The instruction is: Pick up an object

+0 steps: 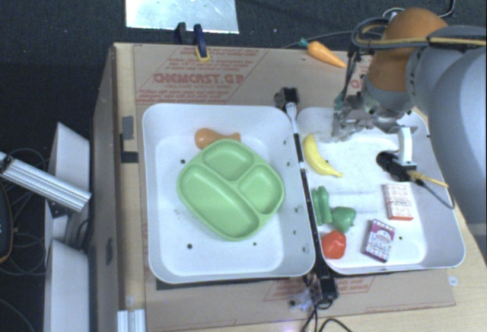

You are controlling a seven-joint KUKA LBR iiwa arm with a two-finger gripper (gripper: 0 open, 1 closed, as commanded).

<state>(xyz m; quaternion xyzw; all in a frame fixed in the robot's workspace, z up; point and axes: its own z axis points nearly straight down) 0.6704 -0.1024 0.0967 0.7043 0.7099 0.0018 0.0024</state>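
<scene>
Two white bins on desk; end effector (351, 123) poised over right bin's far end, finger state unclear, nothing seen held. Banana (319, 157) lies just beside, likely target.

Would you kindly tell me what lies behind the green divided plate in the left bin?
An orange rounded toy pokes out past the green divided plastic plate's far rim; the plate hides its near part.
</scene>
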